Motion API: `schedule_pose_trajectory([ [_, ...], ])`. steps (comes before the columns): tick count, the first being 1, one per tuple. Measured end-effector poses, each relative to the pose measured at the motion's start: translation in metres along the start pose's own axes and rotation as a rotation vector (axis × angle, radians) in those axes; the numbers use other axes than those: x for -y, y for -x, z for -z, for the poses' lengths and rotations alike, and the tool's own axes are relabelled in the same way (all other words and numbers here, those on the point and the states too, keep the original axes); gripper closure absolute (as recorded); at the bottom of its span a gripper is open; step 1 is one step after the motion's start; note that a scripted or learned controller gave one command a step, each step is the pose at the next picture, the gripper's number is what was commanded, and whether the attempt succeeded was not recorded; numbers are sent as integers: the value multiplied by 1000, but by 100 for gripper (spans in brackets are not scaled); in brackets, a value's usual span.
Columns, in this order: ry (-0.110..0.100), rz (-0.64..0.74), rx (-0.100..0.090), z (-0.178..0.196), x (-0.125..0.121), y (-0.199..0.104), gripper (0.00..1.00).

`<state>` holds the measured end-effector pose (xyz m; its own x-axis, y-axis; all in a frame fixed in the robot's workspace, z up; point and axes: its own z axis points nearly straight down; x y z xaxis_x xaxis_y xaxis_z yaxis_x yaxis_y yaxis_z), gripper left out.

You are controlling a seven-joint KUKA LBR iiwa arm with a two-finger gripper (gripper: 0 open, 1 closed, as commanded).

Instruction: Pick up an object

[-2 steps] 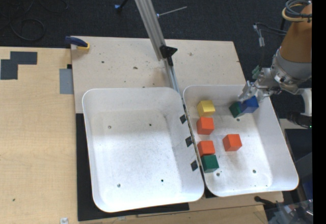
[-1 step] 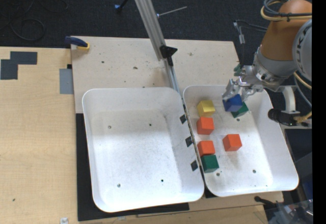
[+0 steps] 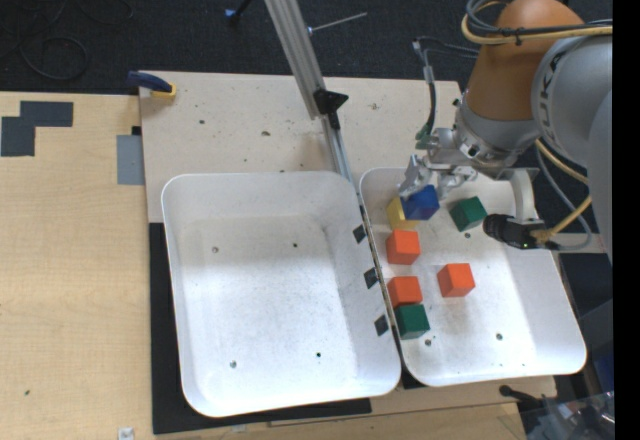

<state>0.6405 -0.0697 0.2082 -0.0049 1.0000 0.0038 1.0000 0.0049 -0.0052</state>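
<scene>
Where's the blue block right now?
The blue block is in the right-hand bin, near its back left corner, directly under the gripper, with a yellow block beside it and an orange block just in front.

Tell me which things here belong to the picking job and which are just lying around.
Job:
claw
small blue cube under the claw
three orange cubes
two green cubes
yellow block
right white bin

Lying about:
left white bin
slanted aluminium rail
blue and yellow clamp
</scene>
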Motion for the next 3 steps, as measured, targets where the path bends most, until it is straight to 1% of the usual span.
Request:
schedule_pose_trajectory([
  [1,0,0,0,9,9,-60,100],
  [2,2,-1,2,8,3,-106,100],
  [3,2,0,2,25,11,-160,100],
])
